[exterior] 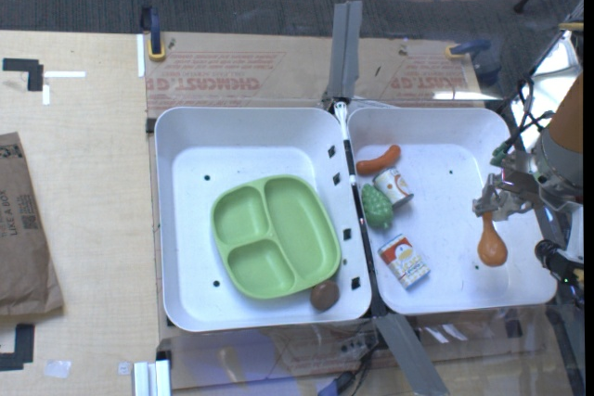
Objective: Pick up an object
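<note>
My gripper (pixel 489 207) hangs over the right side of the right bin (pixel 436 133). It is shut on the narrow neck of an orange pear-shaped toy (pixel 493 246), whose round end points down toward the bin floor. Further left in the same bin lie a red sausage (pixel 378 159), a small can (pixel 396 185), a green knobbly toy (pixel 377 208) and a red-and-white carton (pixel 404 259).
The left bin (pixel 186 153) holds a green three-part plate (pixel 275 236) and a brown round thing (pixel 324 295) at its front right corner. A grey divider (pixel 345 51) stands behind the bins. A brown paper bag (pixel 23 227) lies on the bench at far left.
</note>
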Controlling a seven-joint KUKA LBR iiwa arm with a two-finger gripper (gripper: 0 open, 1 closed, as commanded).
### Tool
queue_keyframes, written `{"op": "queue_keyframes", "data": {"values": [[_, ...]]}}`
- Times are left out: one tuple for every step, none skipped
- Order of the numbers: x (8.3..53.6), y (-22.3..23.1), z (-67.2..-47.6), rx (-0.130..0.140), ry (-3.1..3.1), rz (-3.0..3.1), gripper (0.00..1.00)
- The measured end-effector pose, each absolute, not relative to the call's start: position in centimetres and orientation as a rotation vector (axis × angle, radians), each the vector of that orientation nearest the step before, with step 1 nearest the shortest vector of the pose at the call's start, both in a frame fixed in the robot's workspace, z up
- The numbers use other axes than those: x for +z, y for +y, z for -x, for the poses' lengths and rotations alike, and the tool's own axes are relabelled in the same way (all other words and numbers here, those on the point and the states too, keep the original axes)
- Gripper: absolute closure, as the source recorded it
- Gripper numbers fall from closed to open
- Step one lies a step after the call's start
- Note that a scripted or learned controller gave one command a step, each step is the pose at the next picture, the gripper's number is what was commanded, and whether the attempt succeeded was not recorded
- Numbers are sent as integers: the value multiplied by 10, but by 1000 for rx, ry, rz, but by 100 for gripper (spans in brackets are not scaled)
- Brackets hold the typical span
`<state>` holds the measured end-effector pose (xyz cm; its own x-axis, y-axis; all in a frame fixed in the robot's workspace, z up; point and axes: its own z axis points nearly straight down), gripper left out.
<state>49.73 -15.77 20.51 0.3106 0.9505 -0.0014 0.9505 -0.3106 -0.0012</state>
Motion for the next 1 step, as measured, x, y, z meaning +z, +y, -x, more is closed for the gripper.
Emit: {"op": "queue_keyframes", "data": {"values": [[213, -158, -498, 5, -1848, 2541, 100]]}}
